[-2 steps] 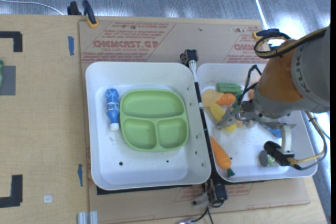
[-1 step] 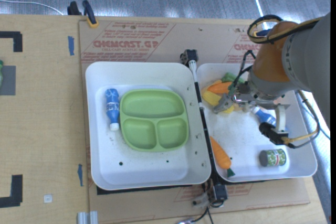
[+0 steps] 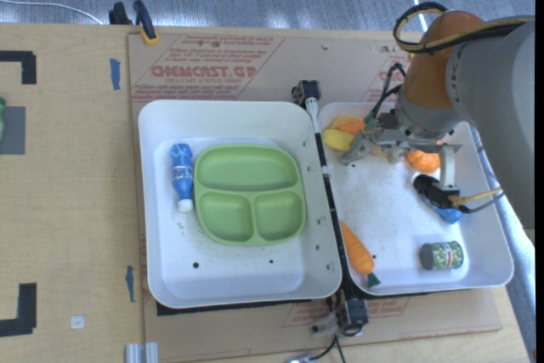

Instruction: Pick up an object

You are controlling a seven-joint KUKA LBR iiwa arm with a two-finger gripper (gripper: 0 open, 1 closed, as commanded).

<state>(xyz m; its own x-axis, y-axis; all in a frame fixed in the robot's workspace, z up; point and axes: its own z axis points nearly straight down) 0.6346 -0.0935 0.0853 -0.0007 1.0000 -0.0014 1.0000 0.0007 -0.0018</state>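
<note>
Over the back of the right bin (image 3: 387, 217), the jaws hang low from the arm (image 3: 489, 89), just beside a yellow fruit (image 3: 337, 141). Whether the jaws are apart or together cannot be told from this slant, and nothing shows between them. The yellow fruit lies at the bin's back left, touching an orange fruit (image 3: 348, 126) behind it. On the jaws' other side, partly under the wrist, lies another orange piece (image 3: 422, 159). Further forward, near the right wall, a small blue piece (image 3: 451, 216) shows. A green can (image 3: 442, 255) lies on its side in the front right corner, well apart from the jaws. A carrot (image 3: 357, 248) lies along the bin's left wall toward the front, its green tip pointing forward.

Next door, the left bin (image 3: 161, 251) holds a green divided plate (image 3: 251, 191) in its middle, with a blue bottle (image 3: 182, 172) lying just beside the plate's left edge, white cap toward the front. Both bins sit on a cardboard sheet (image 3: 212, 64) on the table (image 3: 68, 208).
</note>
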